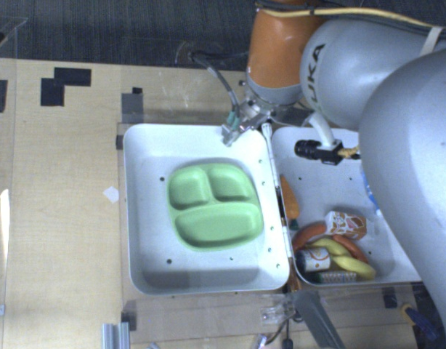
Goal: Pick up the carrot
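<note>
Carrot (288,198) lies in the right bin (321,187), tight against its left wall, pointing along it. We cannot tell how our fingers stand; the gripper (236,126) hangs over the far edge of the left bin (139,217), well apart from the carrot. Near the carrot's close end sit a sausage (309,233), a banana (350,264) and a small carton (345,224), crowded in the bin's near corner. A green divided plate (212,206) fills the left bin's middle. Our arm's orange band (277,42) rises behind, and the grey arm covers the right bin's outer side.
</note>
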`<state>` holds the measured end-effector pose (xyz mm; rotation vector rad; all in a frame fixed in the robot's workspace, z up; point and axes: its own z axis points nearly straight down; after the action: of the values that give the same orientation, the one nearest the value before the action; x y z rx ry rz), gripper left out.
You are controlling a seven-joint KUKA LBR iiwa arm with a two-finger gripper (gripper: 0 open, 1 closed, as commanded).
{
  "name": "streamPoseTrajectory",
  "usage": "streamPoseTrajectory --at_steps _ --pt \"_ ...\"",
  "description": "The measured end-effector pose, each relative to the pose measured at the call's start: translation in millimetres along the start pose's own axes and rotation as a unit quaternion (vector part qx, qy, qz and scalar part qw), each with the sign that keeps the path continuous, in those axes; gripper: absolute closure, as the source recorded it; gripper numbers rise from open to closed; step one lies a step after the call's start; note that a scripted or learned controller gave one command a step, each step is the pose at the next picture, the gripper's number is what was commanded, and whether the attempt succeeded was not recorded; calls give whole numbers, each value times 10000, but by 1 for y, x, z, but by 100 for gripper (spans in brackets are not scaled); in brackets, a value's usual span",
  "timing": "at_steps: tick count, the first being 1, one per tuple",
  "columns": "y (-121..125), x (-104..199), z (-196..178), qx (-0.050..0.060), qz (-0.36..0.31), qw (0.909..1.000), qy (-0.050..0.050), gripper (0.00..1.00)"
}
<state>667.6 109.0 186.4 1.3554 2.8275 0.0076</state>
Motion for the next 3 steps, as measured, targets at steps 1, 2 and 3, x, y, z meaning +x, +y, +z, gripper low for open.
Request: streamPoseTrajectory --at_steps 1,2,3 --pt "-27 -21 -29 -5 -1325 9912 -8 100" --pt "-10 -5 -10 -8 -2214 9752 -6 100" --pt "-85 27 -31 -6 -2865 9581 -5 100"
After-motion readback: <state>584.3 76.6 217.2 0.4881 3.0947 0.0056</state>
